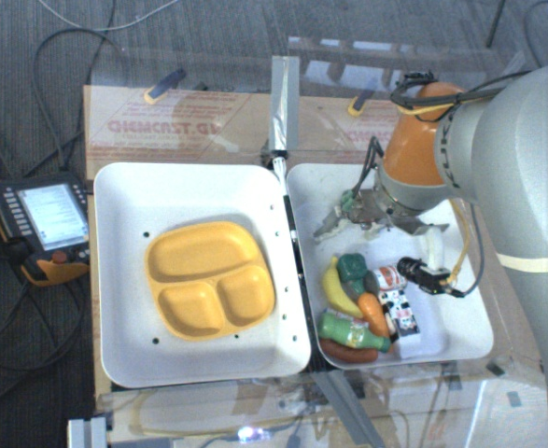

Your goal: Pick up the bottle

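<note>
Gripper (341, 217) fingers are spread apart and nothing sits between them. It hangs over the upper left part of the right bin (470, 339), over bare white floor. The grey arm (512, 147) with its orange band (414, 152) reaches in from the right.

The green bottle (351, 330) lies on its side near the bottom left corner of the right bin. It is well below the gripper and not touching it. A red sausage-shaped toy (348, 352) lies right under the bottle, against the bin's lower wall. A yellow banana (338, 290) lies just above the bottle. A dark green lump (353, 269) rests on top of the banana. An orange carrot (373, 315) lies next to the bottle on its right. A small red and white can (386, 279) sits beside the carrot, and a little white box with black marks (402, 312) is just to the right.

The left bin (124, 343) holds a yellow tray (208, 278) with three parts. Both bins sit side by side on the counter (161, 129). A screen pad with an orange edge (40, 222) lies to the left of it.
</note>
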`<state>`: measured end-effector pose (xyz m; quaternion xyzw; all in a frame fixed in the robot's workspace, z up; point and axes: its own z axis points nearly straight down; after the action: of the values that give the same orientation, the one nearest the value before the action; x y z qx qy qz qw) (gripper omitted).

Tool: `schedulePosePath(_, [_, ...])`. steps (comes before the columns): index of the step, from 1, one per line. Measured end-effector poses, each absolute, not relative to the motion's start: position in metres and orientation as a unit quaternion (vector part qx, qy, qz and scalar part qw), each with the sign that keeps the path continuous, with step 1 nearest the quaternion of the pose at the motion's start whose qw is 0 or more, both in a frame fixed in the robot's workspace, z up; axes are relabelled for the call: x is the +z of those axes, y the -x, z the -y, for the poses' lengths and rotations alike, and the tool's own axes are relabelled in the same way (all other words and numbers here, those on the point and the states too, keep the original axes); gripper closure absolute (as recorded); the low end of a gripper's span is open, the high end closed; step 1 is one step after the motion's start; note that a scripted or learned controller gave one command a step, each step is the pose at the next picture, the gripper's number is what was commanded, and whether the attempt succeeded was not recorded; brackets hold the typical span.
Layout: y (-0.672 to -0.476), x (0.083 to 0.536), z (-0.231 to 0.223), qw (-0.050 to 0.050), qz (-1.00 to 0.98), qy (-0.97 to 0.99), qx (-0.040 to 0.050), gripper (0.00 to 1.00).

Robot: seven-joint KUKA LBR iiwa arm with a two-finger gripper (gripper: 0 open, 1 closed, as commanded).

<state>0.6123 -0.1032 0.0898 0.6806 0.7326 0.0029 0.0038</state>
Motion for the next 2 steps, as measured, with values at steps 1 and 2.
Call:
schedulePosePath(1, [-0.576,0.090,0.106,0.005,-0.620,-0.785,0.0049,0.00])
schedulePosePath(2, [-0.591,0.162,0.165,0.001,-0.551,-0.834,-0.0024,0.00])
